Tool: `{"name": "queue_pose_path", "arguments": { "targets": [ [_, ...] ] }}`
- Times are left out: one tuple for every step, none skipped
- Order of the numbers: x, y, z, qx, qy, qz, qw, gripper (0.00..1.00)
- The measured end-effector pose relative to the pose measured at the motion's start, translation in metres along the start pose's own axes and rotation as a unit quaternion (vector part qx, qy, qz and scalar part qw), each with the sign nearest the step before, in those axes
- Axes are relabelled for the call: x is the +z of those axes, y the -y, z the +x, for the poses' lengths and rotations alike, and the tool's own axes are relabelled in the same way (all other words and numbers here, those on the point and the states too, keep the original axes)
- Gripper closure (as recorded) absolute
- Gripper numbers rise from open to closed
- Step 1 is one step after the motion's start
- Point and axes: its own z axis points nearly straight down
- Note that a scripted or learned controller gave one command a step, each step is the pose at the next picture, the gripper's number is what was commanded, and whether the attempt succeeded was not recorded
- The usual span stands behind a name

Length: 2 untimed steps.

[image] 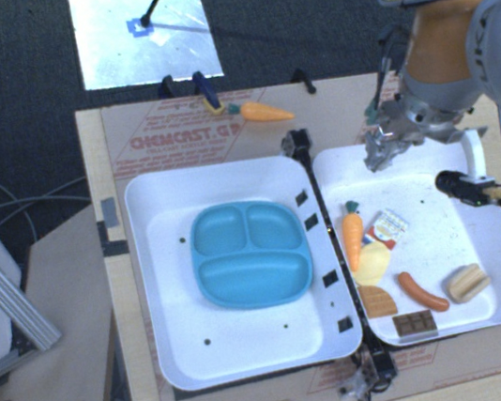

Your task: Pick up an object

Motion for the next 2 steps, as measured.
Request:
{"name": "queue_pose_path", "arguments": {
  "targets": [
    [-0.001, -0.005, 0.058, -0.001, 0.0, -0.001, 1.0, 1.0],
    [-0.014, 0.007, 0.109, -0.001, -0.001, -0.001, 1.0, 1.0]
  ]
}}
